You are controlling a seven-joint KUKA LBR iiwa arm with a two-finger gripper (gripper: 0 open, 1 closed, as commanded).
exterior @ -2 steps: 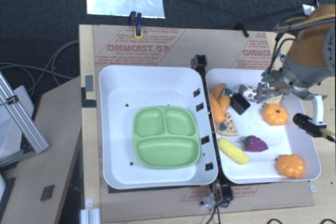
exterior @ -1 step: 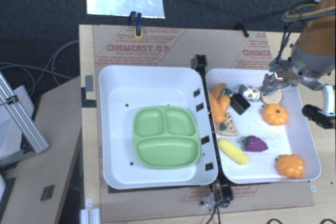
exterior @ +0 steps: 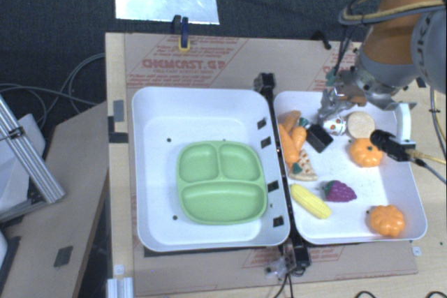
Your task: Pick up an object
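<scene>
Hovering over right bin (exterior: 412,181), pincer (exterior: 330,110) w/ grip state unclear, arm (exterior: 398,31) partly cut off.

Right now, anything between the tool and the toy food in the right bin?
Nothing visible. The tool sits low over the right bin, right by the carrots and the pizza slice; the corn and grapes lie open nearer the front.

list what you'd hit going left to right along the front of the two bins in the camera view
green divided plate → corn cob → purple grapes → small orange pumpkin
</scene>
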